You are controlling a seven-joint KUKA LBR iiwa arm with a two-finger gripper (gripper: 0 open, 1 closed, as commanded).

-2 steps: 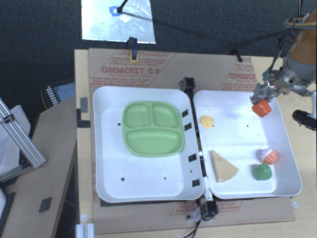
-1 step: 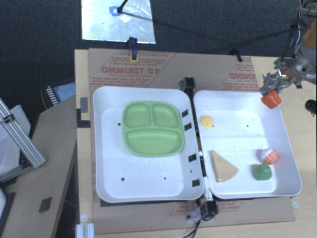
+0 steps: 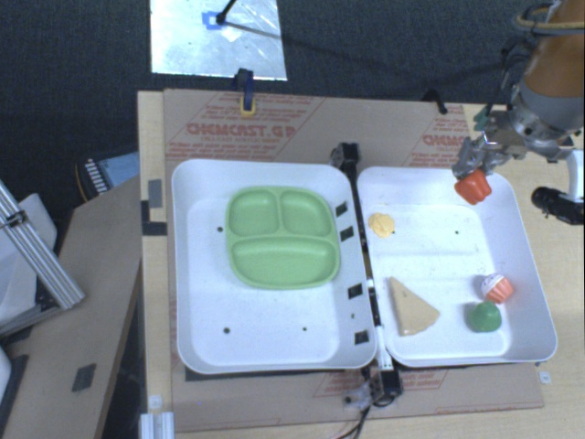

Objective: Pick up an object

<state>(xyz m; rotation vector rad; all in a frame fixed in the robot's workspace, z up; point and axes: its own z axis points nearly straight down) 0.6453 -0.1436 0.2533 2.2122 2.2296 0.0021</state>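
My gripper (image 3: 474, 168) hangs over the far right corner of the right bin (image 3: 525, 236), shut on a small orange-red object (image 3: 473, 188) that dangles below its fingers, clear of the bin floor. On that bin's floor lie a yellow lump (image 3: 381, 224) near the left wall, a tan wedge (image 3: 411, 306) at the front, a small orange and white piece (image 3: 497, 287) and a green ball (image 3: 484, 317) at the front right.
The left bin (image 3: 196, 273) holds a green divided plate (image 3: 281, 238). A black clip (image 3: 347, 155) sits where the two bins meet at the back. Cardboard (image 3: 274, 126) lies under both bins.
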